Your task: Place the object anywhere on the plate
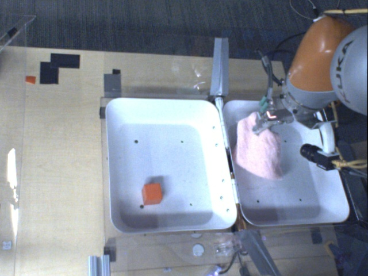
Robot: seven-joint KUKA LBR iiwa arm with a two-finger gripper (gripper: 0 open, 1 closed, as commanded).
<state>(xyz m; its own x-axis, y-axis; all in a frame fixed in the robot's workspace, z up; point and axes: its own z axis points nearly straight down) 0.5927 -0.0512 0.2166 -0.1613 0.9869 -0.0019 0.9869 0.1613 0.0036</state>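
The bench point(63, 154) is carrying two shallow white bins side by side, and the KUKA arm point(328, 56), grey with its orange band, is reaching in from the right and hanging over the far end of the right bin point(322, 203). The left bin point(121, 154) is holding one small orange-red cube point(152, 194), sitting on the floor near the front left, well apart from the arm. In the right bin a pale pink, speckled, soft-looking piece point(259, 148), rounded in outline and most likely a cloth or foam pad, is lying against the left wall; whether this is serving as the plate I cannot tell, and no ordinary dish is visible. The gripper point(269, 117) is hovering at, or touching, the far edge of the pink piece; its jaws are too small and cluttered to say whether they are spread or pressed together, and nothing is visibly pinched between them. Judgement on progress: if the cube is the object, the task is not yet begun, since the cube is resting in the other bin and needs picking, carrying across the divider point(225, 148) and setting down. If the pink piece is the object, a grasp may be under way, unconfirmed.
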